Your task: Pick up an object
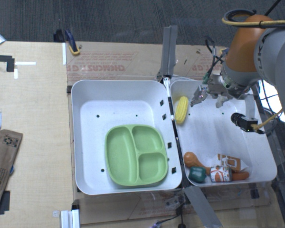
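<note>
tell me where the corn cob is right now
The corn cob lies in the right bin, against its left wall near the far corner, just left of the gripper.

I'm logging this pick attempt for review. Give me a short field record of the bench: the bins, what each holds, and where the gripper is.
left bin: green divided plate
right bin: corn cob at its left wall; orange, green and red toy items clustered at the near edge
gripper: over the right bin's far end, nothing visible between the jaws
jaw state: cannot tell
</note>
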`<state>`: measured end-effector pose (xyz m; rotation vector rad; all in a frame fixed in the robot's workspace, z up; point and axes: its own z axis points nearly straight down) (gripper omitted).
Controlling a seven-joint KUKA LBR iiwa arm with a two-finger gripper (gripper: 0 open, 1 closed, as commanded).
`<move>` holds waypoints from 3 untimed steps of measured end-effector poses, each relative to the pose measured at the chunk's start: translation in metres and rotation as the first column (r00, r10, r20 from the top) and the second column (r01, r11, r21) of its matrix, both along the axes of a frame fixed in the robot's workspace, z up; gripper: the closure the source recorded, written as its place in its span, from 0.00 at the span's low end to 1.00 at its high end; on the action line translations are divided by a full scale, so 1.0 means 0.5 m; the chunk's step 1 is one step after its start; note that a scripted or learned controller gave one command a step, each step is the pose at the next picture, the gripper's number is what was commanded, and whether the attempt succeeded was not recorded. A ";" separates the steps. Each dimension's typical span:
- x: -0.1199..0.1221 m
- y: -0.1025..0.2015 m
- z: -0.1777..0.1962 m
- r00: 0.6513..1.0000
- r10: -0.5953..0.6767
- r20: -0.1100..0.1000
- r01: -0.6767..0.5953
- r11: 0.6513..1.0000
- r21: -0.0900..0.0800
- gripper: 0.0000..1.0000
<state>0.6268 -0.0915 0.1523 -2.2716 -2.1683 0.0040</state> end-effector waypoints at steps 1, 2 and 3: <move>-0.104 -0.013 -0.122 0.999 -0.043 0.000 0.043 0.999 0.000 0.00; -0.219 -0.022 -0.106 0.996 -0.091 0.000 0.091 0.996 0.001 0.00; -0.175 -0.022 -0.122 1.000 0.022 0.001 -0.022 1.000 0.000 0.00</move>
